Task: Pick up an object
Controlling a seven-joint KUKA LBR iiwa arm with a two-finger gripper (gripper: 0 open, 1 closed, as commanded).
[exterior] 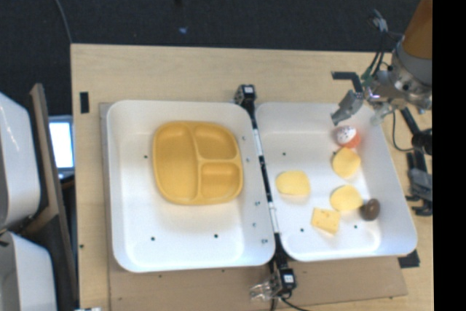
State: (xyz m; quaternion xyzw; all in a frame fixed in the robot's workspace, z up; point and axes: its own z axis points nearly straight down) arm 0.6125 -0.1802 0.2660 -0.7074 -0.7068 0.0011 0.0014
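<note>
In the camera view, the tool point(348, 107) hangs over the far right part of the right bin point(386, 240), its fingers spread with nothing between them. Just below it lies a small white and orange ball point(346, 135). Nearer the camera sit three pale yellow pieces: a round point(346, 163) beside the ball, an oval point(293, 183) toward the bin's middle, and another round point(345, 198) touching a small brown nut point(370, 209). A yellow wedge point(325, 220) lies nearest. The left bin point(131, 244) holds a yellow divided plate point(196, 161). Both bins rest on the table point(145, 69).
</note>
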